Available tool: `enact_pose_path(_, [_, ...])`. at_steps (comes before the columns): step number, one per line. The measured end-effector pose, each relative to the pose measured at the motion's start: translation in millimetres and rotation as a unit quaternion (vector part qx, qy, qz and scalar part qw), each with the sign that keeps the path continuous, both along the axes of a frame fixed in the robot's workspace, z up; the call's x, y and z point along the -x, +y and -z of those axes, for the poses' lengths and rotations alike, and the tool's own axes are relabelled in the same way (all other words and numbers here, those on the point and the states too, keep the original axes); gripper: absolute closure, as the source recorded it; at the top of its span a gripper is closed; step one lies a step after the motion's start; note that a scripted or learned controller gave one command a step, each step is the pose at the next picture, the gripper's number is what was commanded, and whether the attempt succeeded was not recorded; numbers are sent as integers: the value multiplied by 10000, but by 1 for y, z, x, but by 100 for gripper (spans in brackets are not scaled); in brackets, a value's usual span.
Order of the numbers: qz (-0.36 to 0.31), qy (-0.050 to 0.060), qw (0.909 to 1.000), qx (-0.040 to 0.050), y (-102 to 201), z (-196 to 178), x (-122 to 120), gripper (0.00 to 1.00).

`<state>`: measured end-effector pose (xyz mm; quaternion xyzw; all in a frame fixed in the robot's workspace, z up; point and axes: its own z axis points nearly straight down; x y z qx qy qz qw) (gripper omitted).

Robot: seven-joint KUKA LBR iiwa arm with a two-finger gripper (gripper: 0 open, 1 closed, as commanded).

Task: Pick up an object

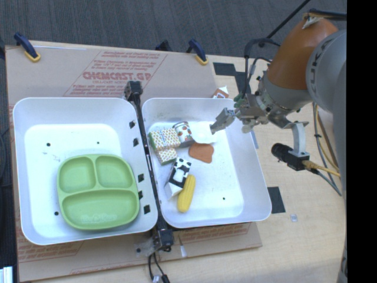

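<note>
Meanwhile, the Arm Hovers Over the Right Bin

End effector (224,121) hangs at the right bin's (254,184) one o'clock; its grip state cannot be told. Likely targets cluster at nine o'clock: yellow banana (186,194), orange piece (201,152), patterned blocks (165,140).

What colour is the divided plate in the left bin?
Light green, seen clearly in the camera view.
</note>
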<state>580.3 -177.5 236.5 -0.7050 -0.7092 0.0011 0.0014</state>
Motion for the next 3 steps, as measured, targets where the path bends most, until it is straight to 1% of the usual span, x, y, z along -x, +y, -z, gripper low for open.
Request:
enact_pose_path(1, [-7, 14, 10000, 4, -33, 91, -51, 0])
enact_pose_path(2, [-16, -7, 10000, 8, -32, 145, -77, 0])
enact_pose_path(3, [-35, -22, 10000, 10, -32, 133, -78, 100])
